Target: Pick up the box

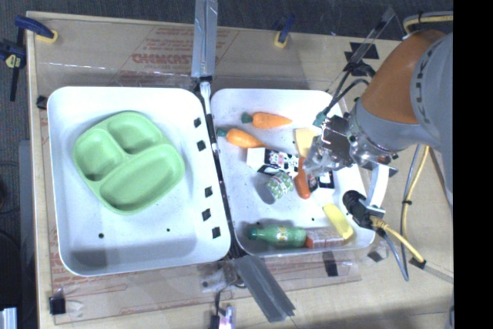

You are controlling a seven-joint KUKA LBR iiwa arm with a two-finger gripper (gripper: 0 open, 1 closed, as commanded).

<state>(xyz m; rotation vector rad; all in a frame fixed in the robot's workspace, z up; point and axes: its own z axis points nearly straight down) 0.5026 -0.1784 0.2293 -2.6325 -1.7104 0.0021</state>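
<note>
Two white bins sit on the tabletop (pixel 115 42): the left bin (pixel 62 227) and the right bin (pixel 231 100). The left bin holds one green divided plate (pixel 129 161). The right bin holds two carrots, one upper carrot (pixel 269 120) and one lower carrot (pixel 243 139). There is one green bottle (pixel 279 235), one black-and-white patterned box (pixel 279 160), one crumpled greenish wrapper (pixel 279 183), one red-orange piece (pixel 303 186) and two pale yellow pieces (pixel 304 139) (pixel 338 220). Two blue clamps (pixel 35 28) (pixel 284 31) grip the tabletop's far edge.

A robotics lab: left of the gripper (pixel 317 162), blue clamps (pixel 35 30) pin a taped bench (pixel 139 50), white bins (pixel 123 243) holding toy carrots (pixel 271 120).
</note>
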